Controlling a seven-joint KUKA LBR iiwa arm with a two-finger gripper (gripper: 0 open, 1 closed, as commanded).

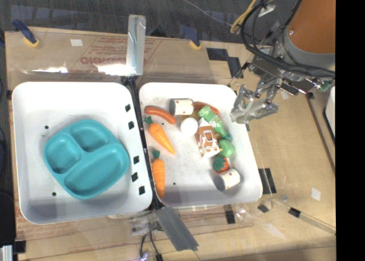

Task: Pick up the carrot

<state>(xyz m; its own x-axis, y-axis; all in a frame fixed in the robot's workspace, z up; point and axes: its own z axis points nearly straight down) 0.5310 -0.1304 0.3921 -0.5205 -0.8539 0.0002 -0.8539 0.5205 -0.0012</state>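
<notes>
**Carrot pick: approach stage, no contact**

Wooden bench point(296, 157) carries two white bins side by side. Left bin point(34, 111) holds a teal divided plate point(85, 157). Right bin point(248, 157) holds toy food: one carrot point(160, 135) at about 9 o'clock of the bin, a second carrot point(158, 176) at 7 o'clock along the left wall, a sausage point(159, 114), an egg point(189, 125).

Gripper point(251, 106) hovers over the bin's rim at 2 o'clock, well apart from both carrots. Jaw state: cannot tell. Nothing visibly held.

Judgement: pick not started; reach, descent, grasp and lift all remain.
</notes>
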